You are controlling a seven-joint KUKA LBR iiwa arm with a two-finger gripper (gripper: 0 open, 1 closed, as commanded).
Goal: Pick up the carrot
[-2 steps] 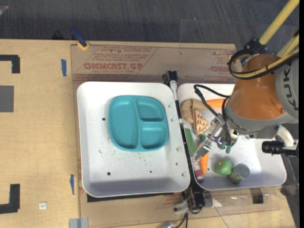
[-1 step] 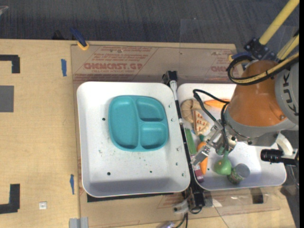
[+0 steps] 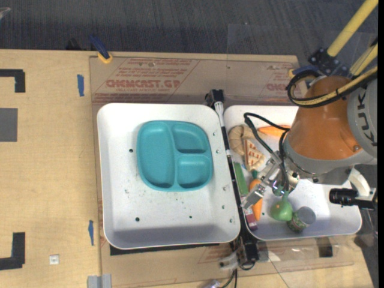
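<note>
The end effector (image 3: 271, 183) hung low over the left part of the right bin (image 3: 336, 227), in the middle of the clutter. Whether it was released or clenched, the view was too small and crowded to tell, and nothing showed clearly in its grasp.

Just beside it, toward the front edge and the wall between the bins, lay a short orange piece that I took for the carrot (image 3: 257, 207). It seemed to be a toy: light, stiff and smooth, so probably a little slippery and likely to roll or slide away if it was pressed off centre. The best hold, in my judgement, was across the thicker middle, with the jaws set crosswise to its length.

The place around it was tight. A green round fruit (image 3: 281, 210) lay just on the other side of the end effector, near the carrot, and a grey piece (image 3: 303, 216) lay beyond the fruit. A purple thing (image 3: 249, 222) lay at the front end of the carrot, against the bin wall. That wall left small room for a jaw on that side.

Behind the end effector lay a pizza slice (image 3: 254, 155) and a long green thing (image 3: 239, 176). Still farther back was another orange piece (image 3: 273, 132), partly under the arm and a black cable (image 3: 255, 122); it could also be a carrot.

Well apart, in the left bin (image 3: 120, 209), lay a teal tray (image 3: 175, 155). Both bins stood on the worktop (image 3: 48, 161).
</note>
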